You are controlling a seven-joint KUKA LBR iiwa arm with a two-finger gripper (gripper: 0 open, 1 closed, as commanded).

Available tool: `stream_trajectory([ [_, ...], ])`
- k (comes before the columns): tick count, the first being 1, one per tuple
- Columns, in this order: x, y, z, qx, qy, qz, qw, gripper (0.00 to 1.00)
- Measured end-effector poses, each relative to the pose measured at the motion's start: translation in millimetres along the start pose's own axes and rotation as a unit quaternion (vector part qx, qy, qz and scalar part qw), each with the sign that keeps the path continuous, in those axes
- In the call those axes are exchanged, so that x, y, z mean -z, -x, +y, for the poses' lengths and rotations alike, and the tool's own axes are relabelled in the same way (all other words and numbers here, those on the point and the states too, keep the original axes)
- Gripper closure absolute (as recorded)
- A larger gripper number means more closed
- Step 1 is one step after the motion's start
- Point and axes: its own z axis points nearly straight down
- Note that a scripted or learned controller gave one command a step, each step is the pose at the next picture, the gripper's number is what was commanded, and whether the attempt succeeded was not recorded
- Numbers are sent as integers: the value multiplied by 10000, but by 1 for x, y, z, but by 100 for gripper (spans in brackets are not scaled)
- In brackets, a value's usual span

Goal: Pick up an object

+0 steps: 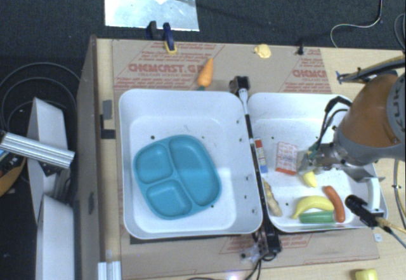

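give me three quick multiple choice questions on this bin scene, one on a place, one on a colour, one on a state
1. Where is the divided tray?
A. left bin
B. right bin
C. floor

2. What colour is it?
A. red
B. blue
C. black

3. How does the banana lie?
A. flat in the right bin
B. in the claw
C. on the tray

Answers:
1 A, the divided tray rests in the left bin.
2 B, it is plainly light blue.
3 A, the banana lies flat in the right bin, apart from the claw.
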Motion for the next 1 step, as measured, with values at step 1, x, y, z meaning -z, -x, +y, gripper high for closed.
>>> stream_trajectory([
  [1, 86, -73, 76, 60, 11, 4, 10000, 100],
])
